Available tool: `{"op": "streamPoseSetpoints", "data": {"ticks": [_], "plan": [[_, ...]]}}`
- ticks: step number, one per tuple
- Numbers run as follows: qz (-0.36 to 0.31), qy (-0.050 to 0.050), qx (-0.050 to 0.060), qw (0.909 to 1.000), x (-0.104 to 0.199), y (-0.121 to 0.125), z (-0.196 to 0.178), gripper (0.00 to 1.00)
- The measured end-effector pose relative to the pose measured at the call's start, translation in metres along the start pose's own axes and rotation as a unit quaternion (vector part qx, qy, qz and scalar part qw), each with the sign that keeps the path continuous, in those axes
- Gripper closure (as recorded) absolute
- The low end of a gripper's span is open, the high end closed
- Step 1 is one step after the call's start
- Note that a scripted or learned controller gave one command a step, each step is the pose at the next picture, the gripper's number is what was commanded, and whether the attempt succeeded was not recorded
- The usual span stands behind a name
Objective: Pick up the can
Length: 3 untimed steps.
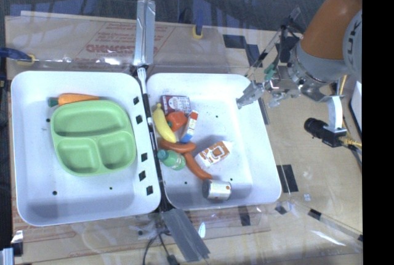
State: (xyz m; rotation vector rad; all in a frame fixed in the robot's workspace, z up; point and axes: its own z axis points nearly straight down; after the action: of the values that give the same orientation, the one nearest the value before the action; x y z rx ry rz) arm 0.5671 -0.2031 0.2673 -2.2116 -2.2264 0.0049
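Camera view: can (217,190) lay on its side near front edge of right bin (258,153), just beside front tip of orange sausage-like toy (198,169). Untouched, nothing lifted. Gripper (246,99) hovered at right bin's back right corner, well apart from can. Jaws state: could not tell, too small and blurred. Judgement: task barely started; approach, descent, grasp and lift all left.

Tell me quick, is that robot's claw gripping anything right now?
Gripper: over the right bin's upper right corner, nothing held; open or shut cannot be told. The can lies untouched near the bin's front edge.
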Motion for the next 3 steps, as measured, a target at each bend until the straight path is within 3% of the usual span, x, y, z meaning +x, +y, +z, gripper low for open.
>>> {"op": "streamPoseSetpoints", "data": {"ticks": [1,2,3], "plan": [[0.072,0.0,-0.002,0.9974,0.014,-0.014,-0.124,0.0],[0.076,0.0,0.0,0.9971,0.036,-0.08,-0.064,0.0],[-0.114,0.0,-0.001,0.9935,0.062,-0.09,-0.034,0.0]]}}
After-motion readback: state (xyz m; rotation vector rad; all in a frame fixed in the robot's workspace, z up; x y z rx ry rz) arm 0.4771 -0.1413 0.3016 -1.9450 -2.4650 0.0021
